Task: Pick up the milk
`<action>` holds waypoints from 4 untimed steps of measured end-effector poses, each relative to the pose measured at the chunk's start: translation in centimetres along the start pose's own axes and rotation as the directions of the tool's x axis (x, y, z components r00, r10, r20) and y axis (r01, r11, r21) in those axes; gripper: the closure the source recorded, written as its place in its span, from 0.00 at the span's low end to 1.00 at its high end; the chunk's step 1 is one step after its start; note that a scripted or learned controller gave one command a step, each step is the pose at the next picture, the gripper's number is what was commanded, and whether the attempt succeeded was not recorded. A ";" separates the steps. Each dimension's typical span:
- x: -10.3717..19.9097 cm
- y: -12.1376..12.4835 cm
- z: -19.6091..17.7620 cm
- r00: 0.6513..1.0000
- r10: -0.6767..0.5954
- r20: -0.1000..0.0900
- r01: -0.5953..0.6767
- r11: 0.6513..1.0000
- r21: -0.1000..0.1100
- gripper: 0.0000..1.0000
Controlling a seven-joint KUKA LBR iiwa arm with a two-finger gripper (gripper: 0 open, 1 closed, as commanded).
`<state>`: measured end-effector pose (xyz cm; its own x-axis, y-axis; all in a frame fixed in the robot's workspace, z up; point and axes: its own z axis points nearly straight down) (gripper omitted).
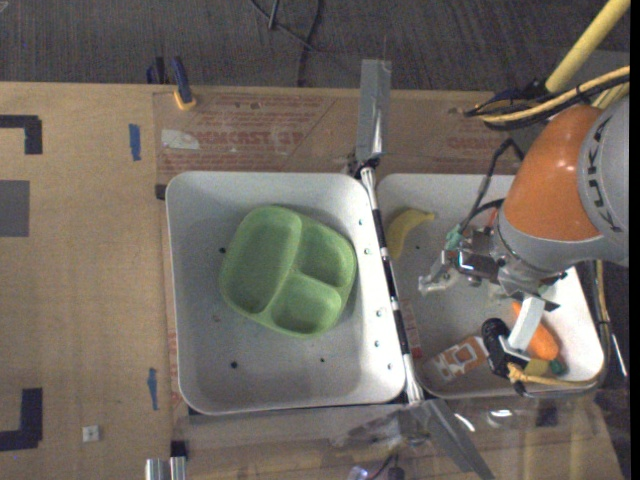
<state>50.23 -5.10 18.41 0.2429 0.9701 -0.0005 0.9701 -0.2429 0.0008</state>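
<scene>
The gripper (441, 277), whose grip I cannot judge, hangs over the right bin (452, 204) near the milk (459, 357), plywood bench (90, 268) beneath, dark carpet (120, 18) beyond.

1. The brown bench (80, 288) carries a white left bin (195, 308).
2. A white right bin (435, 328) sits just beside the left bin, on its right.
3. Blue tape strips (134, 141) and black tape corners (28, 133) lie left of the left bin.

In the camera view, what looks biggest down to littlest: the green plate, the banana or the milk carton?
1. green plate, biggest by far.
2. banana and milk carton: these look about alike, so I won't rank them.
</scene>
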 end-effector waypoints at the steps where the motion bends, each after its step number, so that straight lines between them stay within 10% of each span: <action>1: -4.9 -1.2 6.8 0.993 0.116 0.000 -0.116 0.993 0.005 0.00; 2: -3.7 -1.2 0.0 0.992 -0.124 0.000 0.124 0.992 -0.002 0.00; 3: -4.4 -0.9 8.9 0.981 0.195 -0.004 -0.195 0.981 -0.011 0.00; 4: -4.6 -0.9 8.1 0.980 0.198 0.000 -0.198 0.980 -0.012 1.00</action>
<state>48.24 -9.31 10.35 0.4301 0.9028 0.0001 0.9027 -0.4301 0.0125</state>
